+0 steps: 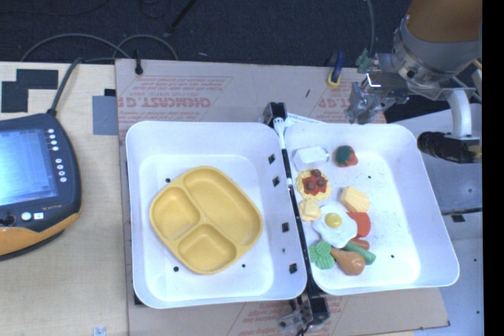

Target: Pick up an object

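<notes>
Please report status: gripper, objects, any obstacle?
Gripper above right bin's far rim, holding nothing visible. Toy food pile untouched at bin's left side. Nothing blocks it.

The single fixed camera looked down at a slant from above the bench, framing both white bins (pixel 409 139) closely.

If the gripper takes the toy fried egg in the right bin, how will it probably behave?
The fried egg looks flat and thin, so probably light but hard to pinch from above. It seems rigid plastic, likely smooth and slippery. It lies against neighbouring toy foods, so it may drag them.
</notes>
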`<action>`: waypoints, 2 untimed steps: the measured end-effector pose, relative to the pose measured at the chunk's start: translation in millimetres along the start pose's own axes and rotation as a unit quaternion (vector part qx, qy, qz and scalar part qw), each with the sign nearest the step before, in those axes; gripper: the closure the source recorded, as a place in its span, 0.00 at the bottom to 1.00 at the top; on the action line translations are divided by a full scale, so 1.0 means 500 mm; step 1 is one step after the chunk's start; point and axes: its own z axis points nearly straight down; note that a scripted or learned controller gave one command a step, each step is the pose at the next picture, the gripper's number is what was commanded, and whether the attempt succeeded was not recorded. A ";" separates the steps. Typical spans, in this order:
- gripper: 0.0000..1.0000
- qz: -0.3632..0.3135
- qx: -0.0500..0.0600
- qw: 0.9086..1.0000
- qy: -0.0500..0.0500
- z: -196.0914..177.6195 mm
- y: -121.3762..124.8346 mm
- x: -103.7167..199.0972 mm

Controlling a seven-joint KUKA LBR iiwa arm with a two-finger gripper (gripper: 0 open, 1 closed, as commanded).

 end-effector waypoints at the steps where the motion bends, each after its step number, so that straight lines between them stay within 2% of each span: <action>1: 1.00 0.001 0.009 1.000 0.000 0.065 -0.084 0.037; 2: 1.00 0.000 0.007 1.000 0.001 -0.009 -0.211 0.112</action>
